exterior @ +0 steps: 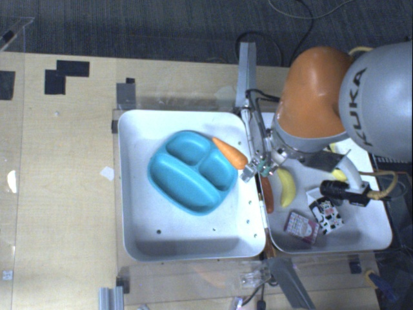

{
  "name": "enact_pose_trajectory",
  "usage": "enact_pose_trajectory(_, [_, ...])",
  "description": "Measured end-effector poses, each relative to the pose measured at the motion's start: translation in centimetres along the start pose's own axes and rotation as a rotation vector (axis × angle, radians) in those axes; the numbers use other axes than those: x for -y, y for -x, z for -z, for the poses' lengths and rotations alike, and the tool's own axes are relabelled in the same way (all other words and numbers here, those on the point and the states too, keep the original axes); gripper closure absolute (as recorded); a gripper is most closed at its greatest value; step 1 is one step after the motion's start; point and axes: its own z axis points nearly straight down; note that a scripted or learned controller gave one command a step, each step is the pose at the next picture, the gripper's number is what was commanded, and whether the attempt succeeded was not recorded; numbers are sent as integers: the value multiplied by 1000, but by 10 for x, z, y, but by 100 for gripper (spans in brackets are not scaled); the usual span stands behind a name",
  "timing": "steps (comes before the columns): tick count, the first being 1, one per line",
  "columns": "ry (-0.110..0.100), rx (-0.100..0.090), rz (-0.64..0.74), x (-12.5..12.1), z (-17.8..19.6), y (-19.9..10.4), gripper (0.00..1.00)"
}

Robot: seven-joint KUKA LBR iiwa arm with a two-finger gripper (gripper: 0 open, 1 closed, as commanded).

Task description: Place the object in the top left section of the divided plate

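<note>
Carrot (230,152) is what you want to watch: it lies at the plate's 2 o'clock edge, its narrow tip on the blue divided plate (191,171), its thick end toward the bin wall. You see the plate sitting tilted in the left white bin (139,192). Your gripper (258,166) hangs over the seam between the 2 bins, just beside the carrot's thick end; you cannot tell whether it is spread or closed. In the right bin (374,234), a banana (286,187) lies beside a patterned card box (299,226).
</note>
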Motion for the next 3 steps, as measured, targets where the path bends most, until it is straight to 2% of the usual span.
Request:
enact_pose_trajectory(1, [-1,0,59,48,-15,-9,100])
enact_pose_trajectory(2, [2,1,146,24,34,-34,100])
enact_pose_trajectory(3, [7,4,148,22,45,-33,100])
